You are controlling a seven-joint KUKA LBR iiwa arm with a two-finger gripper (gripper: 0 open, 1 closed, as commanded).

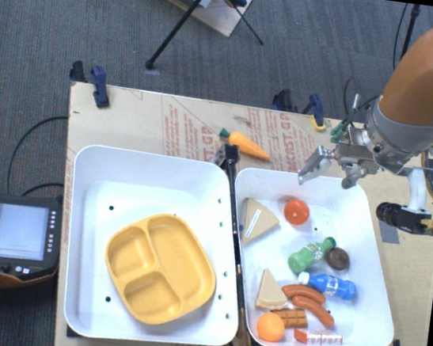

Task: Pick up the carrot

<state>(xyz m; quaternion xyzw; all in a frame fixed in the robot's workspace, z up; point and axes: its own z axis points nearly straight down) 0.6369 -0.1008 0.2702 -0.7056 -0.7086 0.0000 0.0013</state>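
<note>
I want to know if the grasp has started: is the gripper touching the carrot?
Apart. The camera view shows the gripper over the right bin's far edge, with bare board between it and the carrot, which lies outside the bins.

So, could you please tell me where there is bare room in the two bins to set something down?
Left bin: bare floor above and left of the yellow tray. Right bin: bare along the right wall, beside the blue bottle; food crowds its middle and lower part.

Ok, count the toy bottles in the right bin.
2. A green bottle lies mid-bin beside the brown donut; a blue bottle lies just below it, above the sausages.
</note>
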